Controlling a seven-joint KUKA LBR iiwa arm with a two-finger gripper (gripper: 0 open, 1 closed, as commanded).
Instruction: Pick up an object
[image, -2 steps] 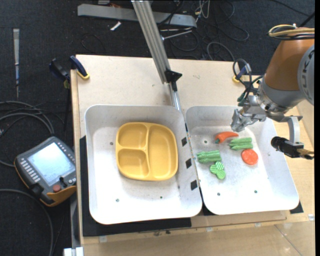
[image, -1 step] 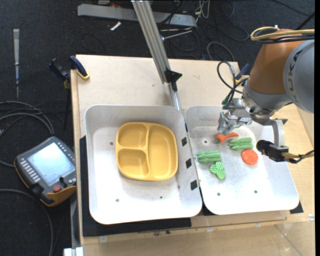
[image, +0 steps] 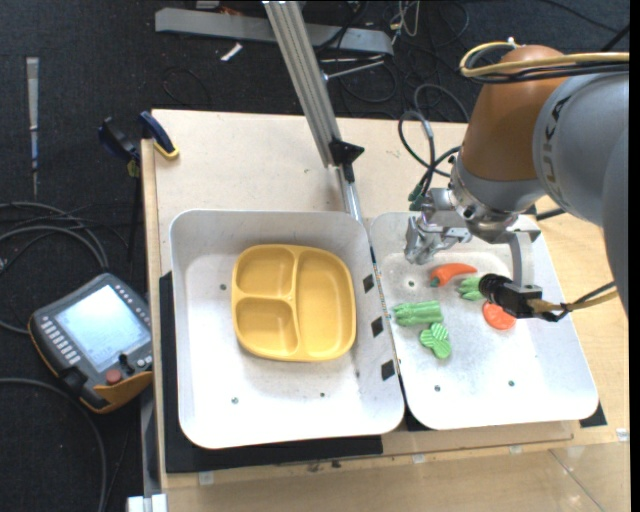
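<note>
My gripper (image: 418, 246) hangs over the back left part of the right bin (image: 560, 390), pointing down from the grey and orange arm. Just right of it lies a small orange piece (image: 455, 271). Beyond that sit a green piece (image: 469, 289) and an orange-red piece (image: 497, 316). Nearer the front, a ribbed green piece (image: 416, 313) lies beside another green piece (image: 436, 343). I see nothing held in the gripper.
The left bin (image: 200, 400) holds a yellow divided plate (image: 295, 301). A slanted metal pole (image: 312, 85) rises from the seam between the bins. A black fitting with a yellow cable (image: 520, 296) hangs off the arm over the right bin.
</note>
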